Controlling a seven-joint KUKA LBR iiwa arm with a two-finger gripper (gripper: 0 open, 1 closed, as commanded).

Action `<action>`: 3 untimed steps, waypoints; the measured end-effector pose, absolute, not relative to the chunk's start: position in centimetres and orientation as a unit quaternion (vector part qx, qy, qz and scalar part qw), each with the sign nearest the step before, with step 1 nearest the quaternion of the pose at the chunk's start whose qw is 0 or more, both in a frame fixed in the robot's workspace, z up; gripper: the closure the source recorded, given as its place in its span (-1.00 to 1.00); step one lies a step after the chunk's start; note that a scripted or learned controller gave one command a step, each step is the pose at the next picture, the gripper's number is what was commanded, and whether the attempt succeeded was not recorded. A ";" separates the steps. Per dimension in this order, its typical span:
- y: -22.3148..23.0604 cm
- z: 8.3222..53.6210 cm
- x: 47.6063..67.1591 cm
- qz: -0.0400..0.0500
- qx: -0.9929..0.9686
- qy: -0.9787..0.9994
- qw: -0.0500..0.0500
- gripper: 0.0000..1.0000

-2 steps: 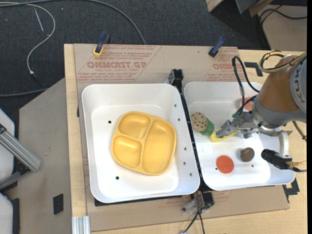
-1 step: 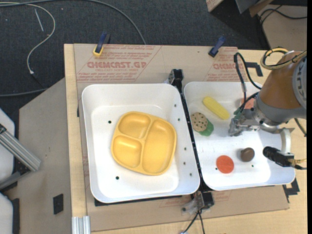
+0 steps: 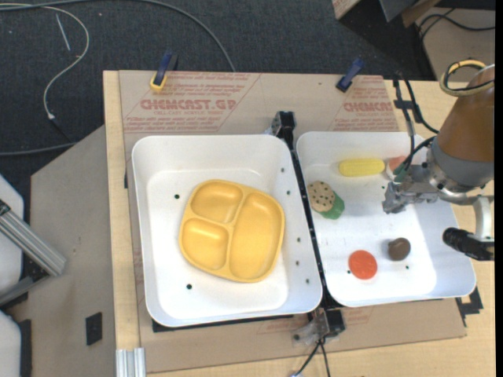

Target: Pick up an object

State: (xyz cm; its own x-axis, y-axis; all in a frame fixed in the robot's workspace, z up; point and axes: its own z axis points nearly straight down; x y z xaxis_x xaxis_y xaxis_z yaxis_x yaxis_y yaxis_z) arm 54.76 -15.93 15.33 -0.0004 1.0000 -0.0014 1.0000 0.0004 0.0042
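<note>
1. Two shallow white bins sit side by side on the bench, which is covered with printed cardboard held by two blue clamps at its far edge.
2. The left bin holds a yellow divided plate with three compartments, lying flat near the bin's middle.
3. The right bin holds several small things: a yellow corn-like piece near its far side, a round tan cookie-like disc leaning on a green piece at its left side, an orange-red round piece near its near edge, and a dark brown lump just right of that.
4. The grey arm with its orange band reaches in from the right, over the far right part of the right bin.
5. The end effector hangs low just right of the corn-like piece and above the brown lump, well apart from both.
6. Whether it is wide or narrow cannot be told, and nothing is visibly held in it.
7. A small reddish thing peeks out just beside the wrist.
</note>
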 end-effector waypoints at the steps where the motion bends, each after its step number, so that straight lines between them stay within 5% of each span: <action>1: -16.3 21.8 54.9 0.002 0.707 0.707 0.004 1.00; 2: -15.6 27.7 55.6 0.002 0.706 0.708 0.003 1.00; 3: -10.2 26.0 55.7 0.000 0.705 0.709 -0.002 1.00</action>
State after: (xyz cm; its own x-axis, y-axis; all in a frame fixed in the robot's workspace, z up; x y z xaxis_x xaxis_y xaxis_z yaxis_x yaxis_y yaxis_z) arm 55.70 -10.23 26.01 -0.0062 1.0000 0.0035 1.0000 0.0062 -0.0028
